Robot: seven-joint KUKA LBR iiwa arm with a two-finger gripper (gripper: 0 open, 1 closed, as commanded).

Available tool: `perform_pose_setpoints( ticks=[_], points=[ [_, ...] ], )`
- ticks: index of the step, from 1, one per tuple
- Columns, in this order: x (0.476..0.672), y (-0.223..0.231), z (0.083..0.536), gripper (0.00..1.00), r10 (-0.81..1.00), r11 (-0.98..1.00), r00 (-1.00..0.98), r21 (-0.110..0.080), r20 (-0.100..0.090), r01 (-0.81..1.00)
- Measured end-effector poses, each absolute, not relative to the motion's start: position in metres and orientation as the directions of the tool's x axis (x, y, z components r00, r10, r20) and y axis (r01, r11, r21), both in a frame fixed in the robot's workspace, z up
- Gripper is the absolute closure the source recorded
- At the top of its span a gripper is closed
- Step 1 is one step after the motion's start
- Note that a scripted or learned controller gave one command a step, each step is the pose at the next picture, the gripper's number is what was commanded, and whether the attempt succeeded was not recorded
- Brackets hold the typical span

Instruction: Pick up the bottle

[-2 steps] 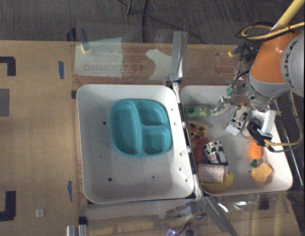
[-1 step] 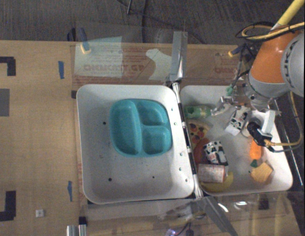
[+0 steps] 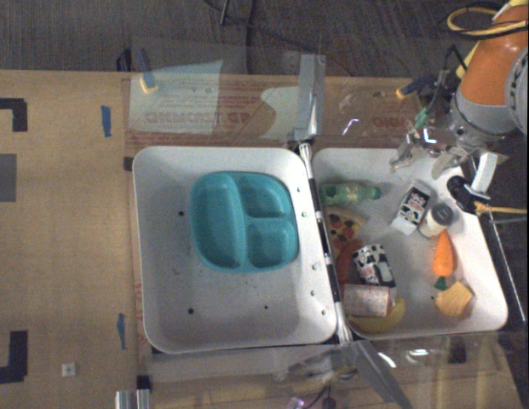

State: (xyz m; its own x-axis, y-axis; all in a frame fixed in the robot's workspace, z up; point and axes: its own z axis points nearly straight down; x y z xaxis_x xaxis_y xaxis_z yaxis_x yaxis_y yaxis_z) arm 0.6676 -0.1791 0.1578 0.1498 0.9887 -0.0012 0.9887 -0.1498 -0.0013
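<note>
While claw (image 3: 434, 156) hovers, bottle (image 3: 350, 193) lies flat.

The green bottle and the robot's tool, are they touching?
Apart. The camera view shows the green bottle lying at the right bin's left side, with bare white floor between it and the tool near the far edge.

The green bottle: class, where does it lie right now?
The green bottle lies on its side in the right bin, near its upper left corner, just above the pizza slice.
</note>
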Motion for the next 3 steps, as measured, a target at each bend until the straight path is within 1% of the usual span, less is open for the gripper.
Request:
perform_pose_setpoints(
  ticks=[1,2,3],
  points=[
    [0.661,-0.147,0.129,0.0,0.994,-0.108,0.108,-0.001,-0.001,0.994],
    [0.633,-0.131,0.104,0.0,0.998,0.055,-0.054,0.04,-0.022,0.998],
    [0.629,-0.123,0.105,0.0,0.999,-0.011,0.013,0.043,-0.03,0.999]
  ],
)
